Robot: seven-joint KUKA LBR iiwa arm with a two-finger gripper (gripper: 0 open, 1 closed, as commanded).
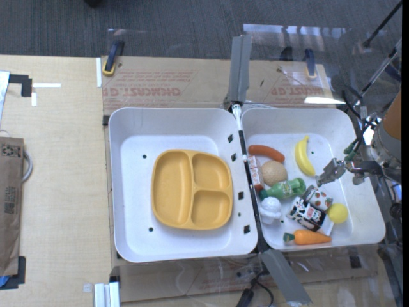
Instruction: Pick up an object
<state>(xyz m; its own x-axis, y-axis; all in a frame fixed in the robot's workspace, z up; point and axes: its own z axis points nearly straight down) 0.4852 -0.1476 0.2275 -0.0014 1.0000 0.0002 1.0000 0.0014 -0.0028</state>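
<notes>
Objects: 1 banana [304, 157], 1 carrot [308, 237], 1 lemon [338, 213] | tray [192, 188]: 1 | fingers [330, 172]: spread, holding nothing

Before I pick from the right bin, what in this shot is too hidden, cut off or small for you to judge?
- Tool, camera view: too small and dark to tell its finger state.
- Arm: cut off by the right edge.
- Cow-print item: too small to identify.
- White item: too small to tell what it is.
- Brown bag: cut off by the left edge.
</notes>
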